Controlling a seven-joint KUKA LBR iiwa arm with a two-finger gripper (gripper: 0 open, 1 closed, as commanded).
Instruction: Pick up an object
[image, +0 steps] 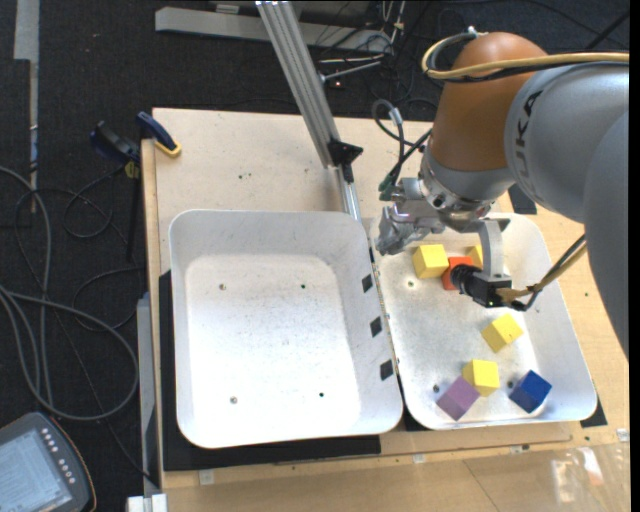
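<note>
gripper hanging over right bin

the gripper (400, 232) is hovering low at the right bin's (560, 330) upper left; can't tell its state. a yellow cube (431, 260) is sitting just beside it, an orange block (459, 273) touching. lower down, yellow (501, 331), yellow (484, 375), purple (458, 398) and blue (530, 391) cubes are lying loose.

Bright, even overhead light, soft shadows, slightly grainy, dark surroundings.

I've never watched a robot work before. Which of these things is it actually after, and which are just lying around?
Part of the job:
gripper
yellow blocks
orange block
purple block
blue block
right bin

Just lying about:
left bin
clamp
cables
metal pole
</note>
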